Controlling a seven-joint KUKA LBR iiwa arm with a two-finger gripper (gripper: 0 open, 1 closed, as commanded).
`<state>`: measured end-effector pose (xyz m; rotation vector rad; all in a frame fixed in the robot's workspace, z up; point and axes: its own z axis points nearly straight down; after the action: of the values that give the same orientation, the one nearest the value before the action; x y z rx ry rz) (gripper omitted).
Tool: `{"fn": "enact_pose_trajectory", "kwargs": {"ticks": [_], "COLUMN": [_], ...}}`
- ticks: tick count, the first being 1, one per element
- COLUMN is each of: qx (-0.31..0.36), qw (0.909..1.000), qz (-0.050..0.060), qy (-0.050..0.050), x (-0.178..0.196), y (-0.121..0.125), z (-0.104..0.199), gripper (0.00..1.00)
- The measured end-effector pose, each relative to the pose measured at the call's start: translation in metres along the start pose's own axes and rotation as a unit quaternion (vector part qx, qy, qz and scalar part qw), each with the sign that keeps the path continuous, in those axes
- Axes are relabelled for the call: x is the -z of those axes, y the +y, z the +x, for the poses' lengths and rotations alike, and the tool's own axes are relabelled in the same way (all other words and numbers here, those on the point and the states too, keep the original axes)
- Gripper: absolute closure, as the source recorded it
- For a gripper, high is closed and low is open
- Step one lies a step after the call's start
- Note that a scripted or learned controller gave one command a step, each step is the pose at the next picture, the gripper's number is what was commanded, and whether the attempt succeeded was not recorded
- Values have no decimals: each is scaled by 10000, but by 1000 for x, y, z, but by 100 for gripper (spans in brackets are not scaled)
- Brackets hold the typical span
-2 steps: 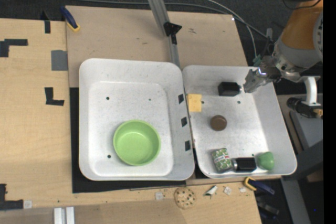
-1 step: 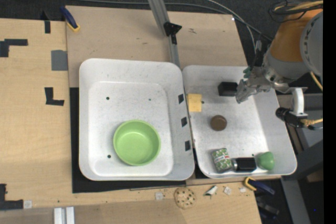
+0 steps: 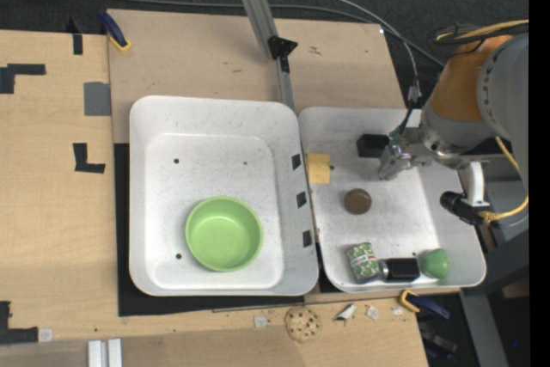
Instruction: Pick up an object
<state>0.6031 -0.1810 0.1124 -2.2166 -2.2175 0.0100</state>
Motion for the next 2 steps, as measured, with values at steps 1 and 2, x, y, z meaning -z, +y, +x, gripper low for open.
{"fn": "enact_pose_trajectory", "kwargs": {"ticks": [1,2], "qx": [0,4], "qw": [10000,10000], "qz": [-34,-31], "qy": [-4,-1], "x": [-23,-14], "y": [1,0], "z": [0,1], "gripper": [0,100]}}
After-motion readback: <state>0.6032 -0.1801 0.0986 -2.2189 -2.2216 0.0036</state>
